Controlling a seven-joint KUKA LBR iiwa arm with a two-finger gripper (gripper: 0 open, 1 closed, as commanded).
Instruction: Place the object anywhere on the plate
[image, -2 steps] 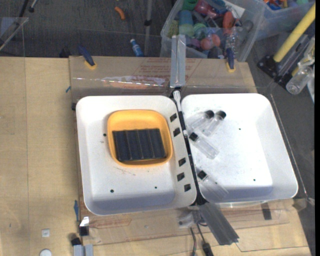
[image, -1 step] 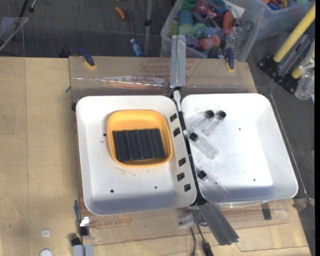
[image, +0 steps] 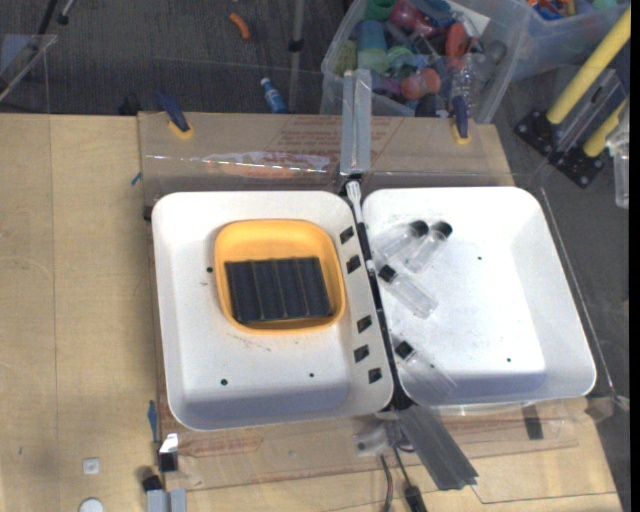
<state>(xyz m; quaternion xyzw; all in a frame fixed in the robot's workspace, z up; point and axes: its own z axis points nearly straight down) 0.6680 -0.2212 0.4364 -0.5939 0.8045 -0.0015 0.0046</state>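
Note:
An orange, rounded-square plate (image: 275, 231) sits in the upper middle of the left white bin (image: 250, 392). A black ribbed rectangular object (image: 278, 290) lies flat on the plate, covering its lower half. In the right white bin (image: 500, 330), several clear plastic vials with black caps lie loose near the left wall: a pair (image: 418, 240) at the top, one (image: 408, 293) below them, and one (image: 425, 368) lower down.
Black clips (image: 360, 300) line the ridge where the two bins meet. A metal bar (image: 353, 130) runs up behind that seam. A clear tub of colourful toys (image: 420, 50) stands beyond the bench. Small tools (image: 160, 470) lie at the front left.

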